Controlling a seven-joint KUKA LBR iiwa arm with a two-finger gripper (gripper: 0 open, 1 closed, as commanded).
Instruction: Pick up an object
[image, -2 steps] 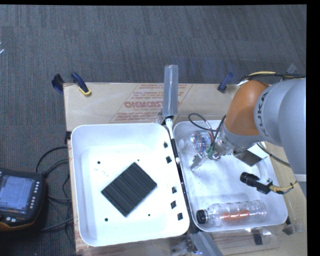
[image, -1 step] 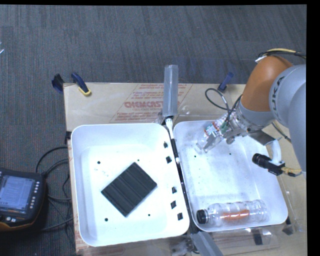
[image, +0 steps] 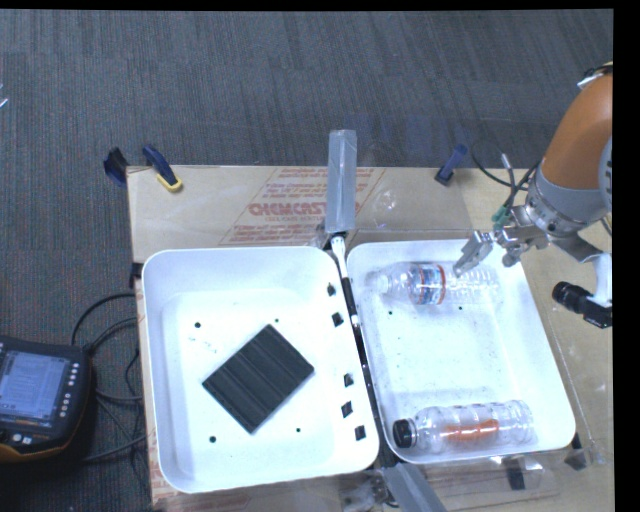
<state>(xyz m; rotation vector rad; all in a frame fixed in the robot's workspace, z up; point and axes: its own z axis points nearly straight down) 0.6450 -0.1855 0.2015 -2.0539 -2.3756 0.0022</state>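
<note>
Two white bins sit side by side on my worktop, and I see both from above. My gripper hangs over the far right corner of the right bin, its fingers spread and nothing between them. One fingertip reaches down just beside the base end of a clear bottle that lies on its side along the bin's far edge, cap toward the divider, with a red and blue label around its middle; I cannot tell whether the finger touches it. A second clear bottle lies on its side along the near edge of the same bin, black cap toward the near left corner, with something orange showing inside. The two bottles are well apart. In the left bin, a dark ribbed pad lies flat near the middle, turned at an angle to the walls. A grey post stands at the far end of the seam between the bins. On the floor to the left of the worktop rests a pendant with a lit screen.
</note>
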